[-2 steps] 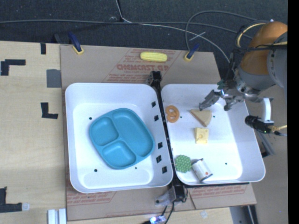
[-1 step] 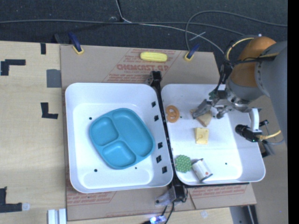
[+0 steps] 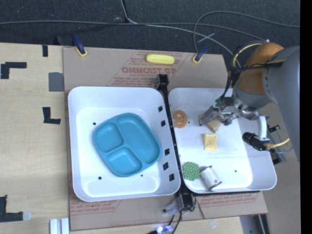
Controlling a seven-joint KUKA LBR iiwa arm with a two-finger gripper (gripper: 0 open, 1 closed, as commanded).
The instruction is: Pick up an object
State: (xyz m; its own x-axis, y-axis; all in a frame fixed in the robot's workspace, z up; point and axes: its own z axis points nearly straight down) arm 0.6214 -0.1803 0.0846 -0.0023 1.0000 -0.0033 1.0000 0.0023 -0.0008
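The right bin [image 3: 253, 177] holds several small objects. My gripper [image 3: 215, 118] hangs low over its upper middle, open, directly above a tan wedge-shaped piece [image 3: 212, 126]. The wedge lies on the bin floor just under the fingertips, and nothing is lifted. A yellow square block [image 3: 210, 142] lies just below the wedge. An orange ring [image 3: 180, 118] sits by the bin's left wall. Near the front edge are a green round piece [image 3: 190, 169] and a small silver can [image 3: 211, 177] on its side.
The left bin [image 3: 78, 106] holds a blue divided plate [image 3: 126, 144]. A yellow banana-shaped object [image 3: 160, 59] lies on the cardboard behind the bins. The arm's grey body and orange band [image 3: 261, 67] cover the right bin's upper right corner. Cables trail across the back.
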